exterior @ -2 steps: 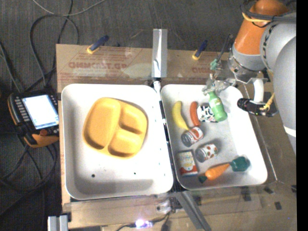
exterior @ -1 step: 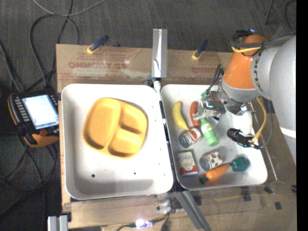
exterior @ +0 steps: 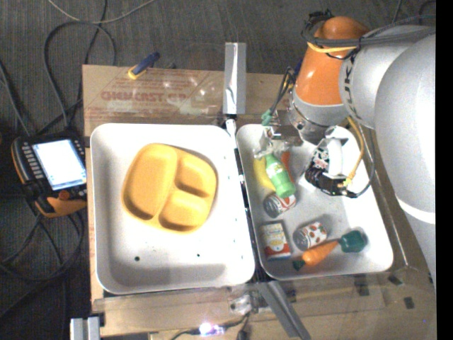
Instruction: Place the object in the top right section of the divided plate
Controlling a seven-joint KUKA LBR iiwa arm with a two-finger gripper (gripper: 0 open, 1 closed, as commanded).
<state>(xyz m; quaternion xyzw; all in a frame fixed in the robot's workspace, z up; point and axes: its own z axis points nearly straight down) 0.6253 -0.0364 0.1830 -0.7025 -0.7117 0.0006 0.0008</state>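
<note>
Now, gripper (exterior: 272,140): low over the far left corner of the right bin (exterior: 357,214), probably lowered there for a pick.
Gripper state: released or clenched, impossible to tell from this angle; nothing visibly held.
Just beneath: yellow banana-like piece (exterior: 262,176) and green bottle (exterior: 284,181), touching side by side, both lying lengthwise far to near.
Object for the task: judged to be one of these two, not yet lifted; which one, cannot tell.
Slightly nearer: red-and-white can (exterior: 279,204), on its side against the bottle's near end, so little room for a clean grasp.
Near end of the bin: small labelled box (exterior: 274,239), second can (exterior: 310,234), carrot (exterior: 316,255), teal-topped piece (exterior: 354,241), all well apart from the gripper.
Divided plate (exterior: 170,188): yellow, in the middle of the left bin (exterior: 113,261), well apart from the gripper.
Top right section (exterior: 196,178): small far-right compartment, bare.
Likely need: a firm hold, then a lift over the shared bin walls.
</note>
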